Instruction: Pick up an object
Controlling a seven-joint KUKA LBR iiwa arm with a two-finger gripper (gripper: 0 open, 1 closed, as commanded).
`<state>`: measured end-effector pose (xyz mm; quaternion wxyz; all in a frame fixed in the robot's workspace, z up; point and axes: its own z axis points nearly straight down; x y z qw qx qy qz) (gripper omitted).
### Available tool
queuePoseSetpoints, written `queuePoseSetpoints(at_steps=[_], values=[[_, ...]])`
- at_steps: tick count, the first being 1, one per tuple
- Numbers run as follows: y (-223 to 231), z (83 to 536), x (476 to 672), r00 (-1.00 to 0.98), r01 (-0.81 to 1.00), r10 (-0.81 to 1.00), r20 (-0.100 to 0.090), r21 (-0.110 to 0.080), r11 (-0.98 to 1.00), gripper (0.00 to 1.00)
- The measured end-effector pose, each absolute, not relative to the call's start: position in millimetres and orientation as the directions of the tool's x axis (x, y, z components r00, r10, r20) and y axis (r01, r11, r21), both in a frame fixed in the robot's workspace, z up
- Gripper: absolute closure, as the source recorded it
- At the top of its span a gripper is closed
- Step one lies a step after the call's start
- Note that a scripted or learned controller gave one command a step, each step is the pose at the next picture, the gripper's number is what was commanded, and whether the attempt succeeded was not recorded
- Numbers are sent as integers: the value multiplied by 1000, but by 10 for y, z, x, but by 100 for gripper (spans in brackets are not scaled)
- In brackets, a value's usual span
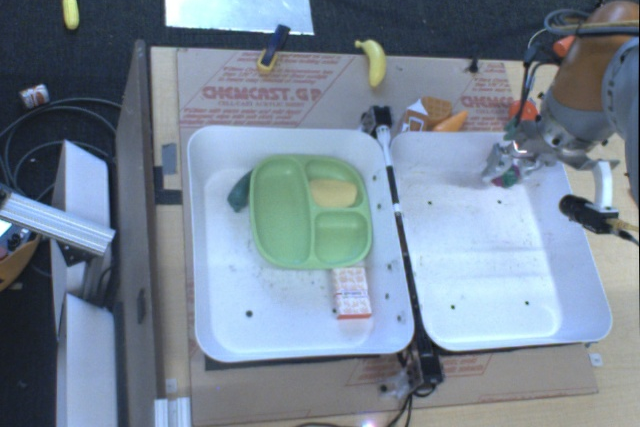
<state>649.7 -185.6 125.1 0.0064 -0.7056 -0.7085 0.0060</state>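
"CHEMCAST GP" board under bins; fingers over right bin, state unclear.

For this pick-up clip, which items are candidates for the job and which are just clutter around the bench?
In play:
gripper, over the right bin
left bin, with green divided tray, yellow item in the tray, small carton, dark green item

Lying about:
banana
orange item
yellow-handled tool
small yellow piece on the floor

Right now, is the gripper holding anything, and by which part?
Cannot be told: the gripper sits low over the right white bin, with a small green-and-red bit at its tip, too blurred to identify.
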Motion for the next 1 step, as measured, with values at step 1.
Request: queuePoseSetpoints(at_steps=[1], values=[[-1014,980,6331,-10,1000,1000,4,-5,10,100]])
